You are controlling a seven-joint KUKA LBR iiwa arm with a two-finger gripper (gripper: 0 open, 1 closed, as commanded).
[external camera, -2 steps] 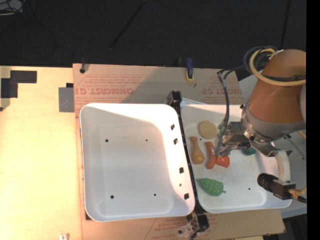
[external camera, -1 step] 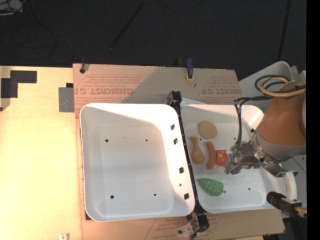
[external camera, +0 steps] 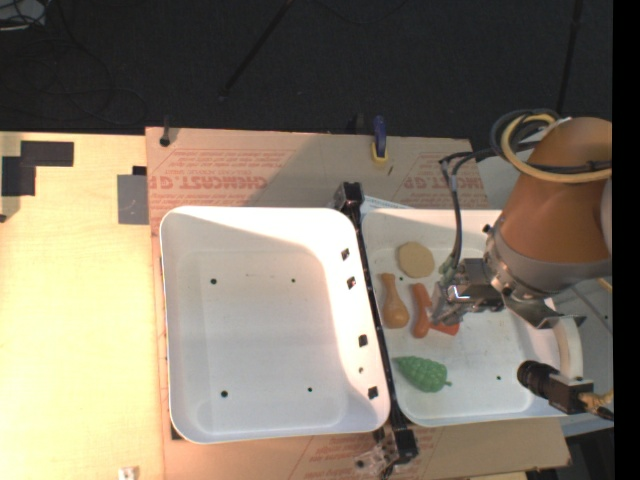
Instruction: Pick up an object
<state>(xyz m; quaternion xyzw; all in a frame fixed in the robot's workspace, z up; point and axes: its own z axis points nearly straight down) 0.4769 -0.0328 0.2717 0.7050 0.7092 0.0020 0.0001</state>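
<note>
— What covers the bench [external camera: 70,298]?

— Pale wood on the left of the frame, with a brown cardboard sheet [external camera: 260,173] laid across the middle and right.

— And on the cardboard?

— Two shallow white bins side by side — the left bin [external camera: 190,268] at centre, the right bin [external camera: 490,388] toward the lower right, their inner rims touching.

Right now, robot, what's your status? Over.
Tool low in right bin, grip unclear. At red piece beside orange-red stick. Tan peg, beige disc, green lump nearby.
</note>
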